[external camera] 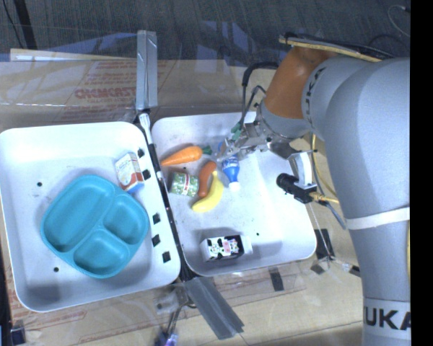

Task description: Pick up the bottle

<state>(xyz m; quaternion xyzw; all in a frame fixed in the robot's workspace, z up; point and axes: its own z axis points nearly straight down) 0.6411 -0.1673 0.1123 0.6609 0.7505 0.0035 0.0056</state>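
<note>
1. Low in the frame, near the front wall of the right bin [289, 254]: a small dark box with a printed label [224, 247], lying flat and well apart from everything else.
2. Left of centre, in the left bin [14, 164]: a blue divided tray [94, 225], with a small red-and-white carton [128, 170] at its upper right corner.
3. Mid right bin: a green can [182, 184], a yellow banana [209, 197], and two carrots [182, 156] in a loose cluster.
4. Just right of that cluster: the bottle [231, 171], blue with a pale cap, long axis roughly up-and-down in the frame, cap end lower.
5. Directly above the bottle's upper end: the jaws [239, 146], pointing down-left, touching or nearly so. Opening cannot be made out; no firm sign of anything held.
6. Judged: bottle immediately below-left of the jaws, short descent needed, banana and carrot crowding its left side.
</note>
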